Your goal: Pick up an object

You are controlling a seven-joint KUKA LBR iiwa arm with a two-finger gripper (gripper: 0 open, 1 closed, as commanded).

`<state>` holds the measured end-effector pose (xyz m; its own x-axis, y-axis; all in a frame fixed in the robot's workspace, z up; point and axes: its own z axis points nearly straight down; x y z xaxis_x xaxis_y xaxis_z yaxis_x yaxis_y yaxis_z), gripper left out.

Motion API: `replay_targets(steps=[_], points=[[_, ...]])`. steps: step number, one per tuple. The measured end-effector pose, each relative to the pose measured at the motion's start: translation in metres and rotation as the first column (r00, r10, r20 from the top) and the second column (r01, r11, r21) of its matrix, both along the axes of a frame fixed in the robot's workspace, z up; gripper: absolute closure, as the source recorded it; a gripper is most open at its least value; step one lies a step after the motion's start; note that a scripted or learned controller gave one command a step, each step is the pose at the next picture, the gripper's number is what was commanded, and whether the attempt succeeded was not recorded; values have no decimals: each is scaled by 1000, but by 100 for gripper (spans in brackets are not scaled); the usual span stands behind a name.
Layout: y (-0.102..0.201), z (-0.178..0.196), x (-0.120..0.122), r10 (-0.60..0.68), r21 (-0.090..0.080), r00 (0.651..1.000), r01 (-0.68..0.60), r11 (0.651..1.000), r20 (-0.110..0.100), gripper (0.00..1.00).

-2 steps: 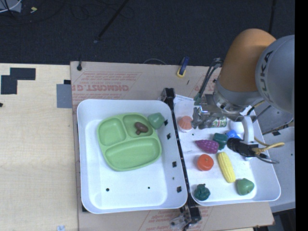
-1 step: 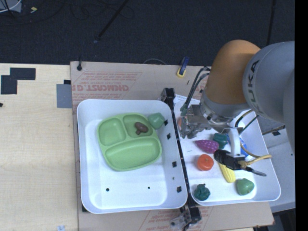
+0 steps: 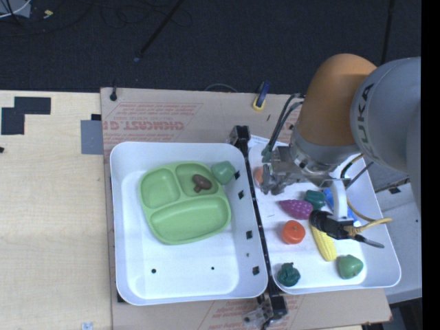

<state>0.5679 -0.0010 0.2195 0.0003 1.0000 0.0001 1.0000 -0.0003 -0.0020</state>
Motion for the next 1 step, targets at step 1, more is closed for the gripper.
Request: replay_targets(steps=[1], points=[[8, 4, 2, 1, 1, 1000, -1, 1000, 0, 100]])
